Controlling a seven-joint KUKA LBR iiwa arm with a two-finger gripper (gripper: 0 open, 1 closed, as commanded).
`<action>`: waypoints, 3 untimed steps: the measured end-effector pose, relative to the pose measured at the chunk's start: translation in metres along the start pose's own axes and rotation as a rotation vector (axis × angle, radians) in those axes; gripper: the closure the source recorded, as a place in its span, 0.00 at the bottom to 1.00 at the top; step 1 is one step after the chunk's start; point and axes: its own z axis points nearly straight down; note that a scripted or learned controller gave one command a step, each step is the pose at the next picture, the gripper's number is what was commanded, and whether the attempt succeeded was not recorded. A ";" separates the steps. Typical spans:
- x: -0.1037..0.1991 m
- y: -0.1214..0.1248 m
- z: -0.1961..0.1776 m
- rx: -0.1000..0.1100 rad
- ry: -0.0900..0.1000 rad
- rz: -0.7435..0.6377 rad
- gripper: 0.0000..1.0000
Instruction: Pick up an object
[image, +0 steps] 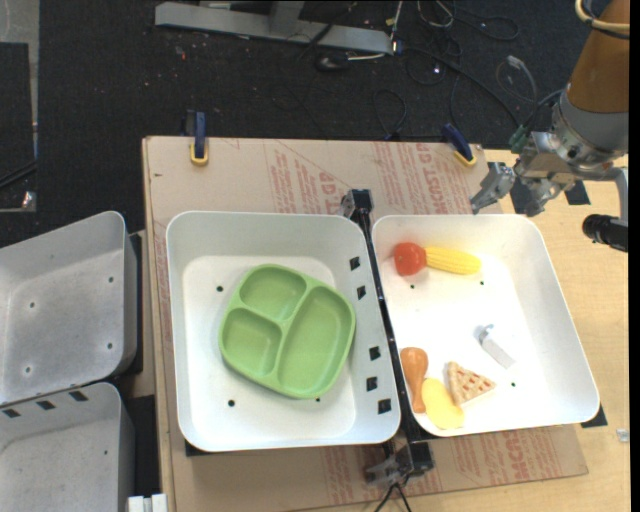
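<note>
The right bin holds a red tomato touching a yellow corn cob near its far wall. A small grey block lies mid-bin. At the near left corner sit an orange drumstick-shaped piece, a yellow piece and a waffle wedge, close together. My gripper hangs above the bin's far right rim, open, with nothing between its fingers, well away from every object.
The left bin holds a green divided plate. A black divider with clips runs between the bins. Blue clamps grip the bench's far edge. White trays lie at the left.
</note>
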 end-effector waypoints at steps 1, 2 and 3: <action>0.000 0.002 -0.007 -0.011 -0.002 -0.002 0.00; 0.004 -0.003 0.055 -0.005 0.000 -0.001 0.00; 0.000 -0.003 0.099 -0.008 -0.001 0.000 0.00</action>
